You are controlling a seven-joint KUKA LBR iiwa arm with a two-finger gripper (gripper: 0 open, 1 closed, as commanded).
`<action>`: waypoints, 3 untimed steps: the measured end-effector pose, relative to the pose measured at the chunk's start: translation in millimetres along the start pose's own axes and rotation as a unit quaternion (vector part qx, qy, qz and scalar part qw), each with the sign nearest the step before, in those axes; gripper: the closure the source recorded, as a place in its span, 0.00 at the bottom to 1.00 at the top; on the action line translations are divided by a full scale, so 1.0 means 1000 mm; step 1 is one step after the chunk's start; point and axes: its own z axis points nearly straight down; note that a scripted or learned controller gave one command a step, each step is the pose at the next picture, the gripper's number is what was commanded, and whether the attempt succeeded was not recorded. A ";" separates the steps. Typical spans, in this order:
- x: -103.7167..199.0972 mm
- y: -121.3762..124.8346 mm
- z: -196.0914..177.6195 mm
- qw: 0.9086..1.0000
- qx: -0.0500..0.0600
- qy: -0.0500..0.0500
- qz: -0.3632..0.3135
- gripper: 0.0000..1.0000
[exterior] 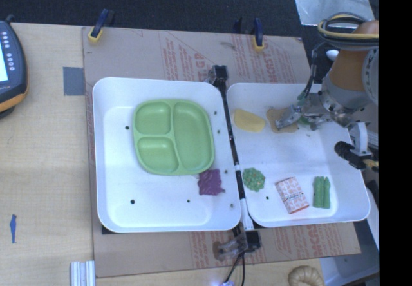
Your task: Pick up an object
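Arm: grey with an orange band point(351, 67); it reaches in from the right, over the upper right part of the right bin point(283, 217)
Gripper point(291, 121): low over the far end of the right bin, pointing left; its tip lies over a tan flat piece point(278, 114); I cannot tell whether it grips anything
Tan flat piece: on the bin floor, partly under the gripper; just right of the yellow piece point(249, 120)
Yellow piece: pale, rounded; near the bin's upper left corner, close to the divide between the bins
Green leafy piece point(253, 179): lower left of the right bin, beside the inner wall
Red and white packet point(291, 194): lower middle of the right bin, tilted
Green stalks point(321, 192): just right of the packet, lying lengthwise, near the lower right corner
Left bin point(112, 214): holds a green divided plate point(174, 136) with three sections, lying flat at the upper middle
Purple piece point(210, 182): just below the plate's lower right corner, in the left bin
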 end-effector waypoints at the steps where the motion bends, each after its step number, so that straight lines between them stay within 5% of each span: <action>1: 0.021 0.031 -0.024 1.000 0.001 0.001 0.000 0.00; 2: -0.015 -0.059 -0.054 1.000 0.005 0.001 0.004 0.00; 3: 0.018 -0.156 -0.014 1.000 0.010 0.004 0.002 0.00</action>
